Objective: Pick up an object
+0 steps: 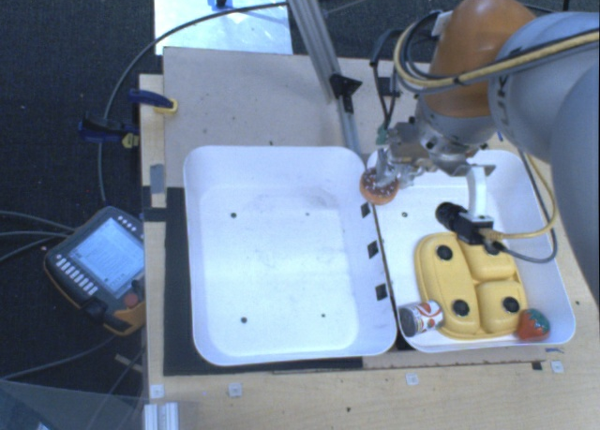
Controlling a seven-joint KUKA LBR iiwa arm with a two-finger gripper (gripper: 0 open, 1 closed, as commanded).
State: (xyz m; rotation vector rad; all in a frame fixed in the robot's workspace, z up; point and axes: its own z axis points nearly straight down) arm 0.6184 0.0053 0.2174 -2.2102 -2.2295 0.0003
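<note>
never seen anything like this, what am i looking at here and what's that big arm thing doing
This is a single picture from a camera fixed above a bench, looking down at a slant. The big grey machine with the orange band is a robot arm reaching in from the right. At its end is the tool, the part that grasps things.

On the bench are two shallow white bins, a left bin and a right bin. In the right one lie a yellow moulded piece, a small can and a red strawberry-like toy.

A small brown round thing sits right at the tool's tip, over the edge where the bins meet. I cannot tell whether it is truly gripped. The box with a screen at far left is probably a handheld controller.
</note>
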